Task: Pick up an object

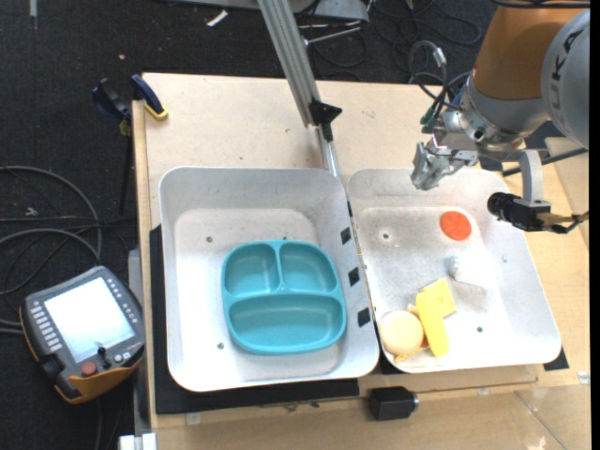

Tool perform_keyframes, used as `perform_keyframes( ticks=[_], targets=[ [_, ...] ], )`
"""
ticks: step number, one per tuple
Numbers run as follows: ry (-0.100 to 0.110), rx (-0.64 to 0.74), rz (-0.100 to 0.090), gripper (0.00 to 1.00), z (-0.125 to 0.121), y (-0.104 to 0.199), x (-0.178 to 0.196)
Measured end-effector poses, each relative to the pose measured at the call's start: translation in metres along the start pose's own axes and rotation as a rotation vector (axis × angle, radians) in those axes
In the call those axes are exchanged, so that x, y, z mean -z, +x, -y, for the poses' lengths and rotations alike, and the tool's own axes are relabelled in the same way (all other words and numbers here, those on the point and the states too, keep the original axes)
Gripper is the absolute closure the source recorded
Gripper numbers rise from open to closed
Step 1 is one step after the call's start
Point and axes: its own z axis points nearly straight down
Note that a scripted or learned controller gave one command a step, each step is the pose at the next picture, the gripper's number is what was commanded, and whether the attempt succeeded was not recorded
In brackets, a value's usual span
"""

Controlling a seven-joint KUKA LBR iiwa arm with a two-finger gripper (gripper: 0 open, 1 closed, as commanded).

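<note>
In the right bin (525, 289) lie a small orange-red disc (456, 225), a yellow block (435, 315) and a pale cream round piece (401, 333) near the front left corner. A small grey bit (452, 269) sits between the disc and the block. My gripper (429, 173) hangs above the bin's far left part, left of the disc and apart from it. Nothing shows between its fingers. The left bin (187, 214) holds a teal divided plate (281, 296).
A slanted metal pole (292, 50) runs down to the bins' shared far edge. A pendant with a screen (82, 331) lies off the bench at the left. A blue-and-yellow clamp (141, 97) grips the bench's far left corner.
</note>
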Motion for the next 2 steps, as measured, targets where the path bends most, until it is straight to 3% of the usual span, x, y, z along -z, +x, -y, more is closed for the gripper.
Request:
perform_keyframes(
  ticks=[2],
  targets=[
    [0.002, 0.001, -0.001, 1.00, 0.009, 0.109, -0.001]
  ],
)
